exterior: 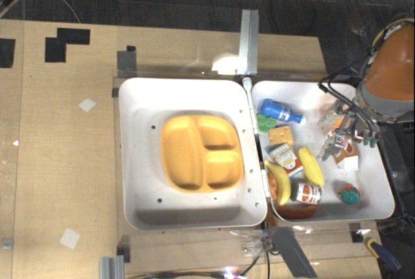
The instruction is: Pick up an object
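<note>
Bright overhead light, soft shadows, slight blur.

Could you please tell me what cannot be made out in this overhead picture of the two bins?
- End effector, camera view: fingers lost in cables and blur over the right bin.
- Arm: cut off by the right edge.
- Can: label too small to read.
- Red item: hidden under can and banana.

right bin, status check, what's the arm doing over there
Gripper low over right bin, jaws' state unclear, nothing seen held. Corn cob nearest, just to its left. Blue bottle, banana, can crowded alongside.
</note>
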